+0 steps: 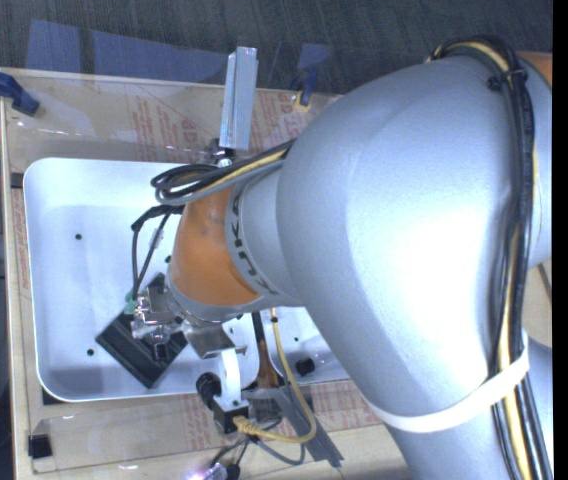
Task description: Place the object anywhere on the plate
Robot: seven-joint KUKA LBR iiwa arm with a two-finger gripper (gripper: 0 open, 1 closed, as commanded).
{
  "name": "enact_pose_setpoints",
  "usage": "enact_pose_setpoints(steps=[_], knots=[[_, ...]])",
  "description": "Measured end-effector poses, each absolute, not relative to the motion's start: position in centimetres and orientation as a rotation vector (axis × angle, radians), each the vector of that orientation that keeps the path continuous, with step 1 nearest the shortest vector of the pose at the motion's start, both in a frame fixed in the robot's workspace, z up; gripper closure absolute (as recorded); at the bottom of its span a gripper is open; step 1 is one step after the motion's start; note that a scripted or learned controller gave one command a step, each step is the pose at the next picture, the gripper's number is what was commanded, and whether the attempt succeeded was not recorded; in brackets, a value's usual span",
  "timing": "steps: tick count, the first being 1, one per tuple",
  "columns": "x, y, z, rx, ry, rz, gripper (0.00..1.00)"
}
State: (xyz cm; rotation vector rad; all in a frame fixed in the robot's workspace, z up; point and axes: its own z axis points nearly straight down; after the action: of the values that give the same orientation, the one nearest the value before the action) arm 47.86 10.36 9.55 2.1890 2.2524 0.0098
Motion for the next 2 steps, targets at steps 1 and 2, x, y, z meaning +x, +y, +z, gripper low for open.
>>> enact_pose_setpoints(steps=[1,2], knots=[[48.1,15.9,9.6,1.657,2.653,0.014,1.0],[47.6,20.6,20.0,1.408,2.81,-0.001,1.0]])
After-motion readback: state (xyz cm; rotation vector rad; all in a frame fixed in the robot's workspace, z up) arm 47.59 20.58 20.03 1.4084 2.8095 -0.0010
